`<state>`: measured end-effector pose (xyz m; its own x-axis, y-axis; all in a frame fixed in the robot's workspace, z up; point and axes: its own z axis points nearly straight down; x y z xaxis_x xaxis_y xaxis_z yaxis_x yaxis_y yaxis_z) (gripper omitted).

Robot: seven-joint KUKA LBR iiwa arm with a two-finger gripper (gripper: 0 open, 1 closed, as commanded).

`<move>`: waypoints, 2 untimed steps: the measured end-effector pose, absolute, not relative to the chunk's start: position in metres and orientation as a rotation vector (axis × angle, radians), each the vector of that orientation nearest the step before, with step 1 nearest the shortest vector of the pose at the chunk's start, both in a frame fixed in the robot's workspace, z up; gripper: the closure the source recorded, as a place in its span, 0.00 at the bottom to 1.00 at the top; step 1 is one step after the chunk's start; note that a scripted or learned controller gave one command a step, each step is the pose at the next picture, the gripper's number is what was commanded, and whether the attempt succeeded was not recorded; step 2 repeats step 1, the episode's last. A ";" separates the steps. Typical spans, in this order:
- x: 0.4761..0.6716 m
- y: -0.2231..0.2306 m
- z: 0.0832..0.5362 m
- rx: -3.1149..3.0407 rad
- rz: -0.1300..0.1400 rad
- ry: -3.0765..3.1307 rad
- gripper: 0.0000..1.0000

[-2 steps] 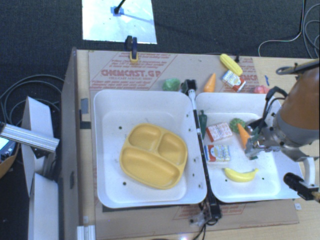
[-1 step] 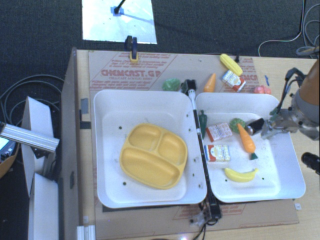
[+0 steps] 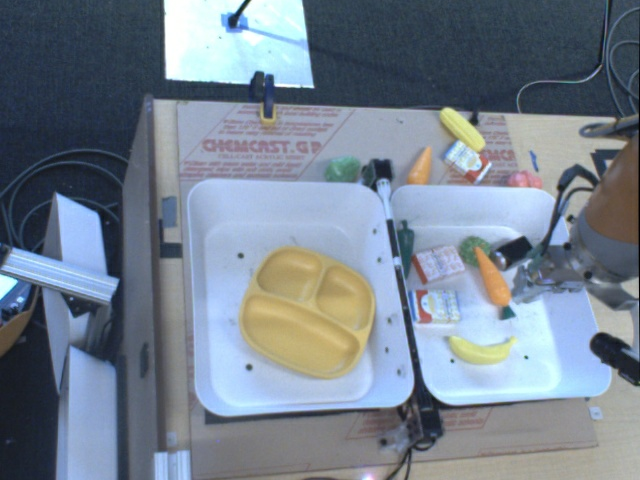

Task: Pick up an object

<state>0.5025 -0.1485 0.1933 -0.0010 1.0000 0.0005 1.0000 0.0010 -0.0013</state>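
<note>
Banana lies near what seems the gripper.

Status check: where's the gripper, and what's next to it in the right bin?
Gripper low in right bin, beside carrot. Nothing seen held. Banana and two small cartons lie close by.
</note>
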 end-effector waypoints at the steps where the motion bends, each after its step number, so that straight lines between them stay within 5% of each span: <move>1: 0.492 -0.158 0.216 -2.223 -0.003 -2.225 1.00; 2: 0.492 -0.158 0.216 -2.223 -0.003 -2.225 1.00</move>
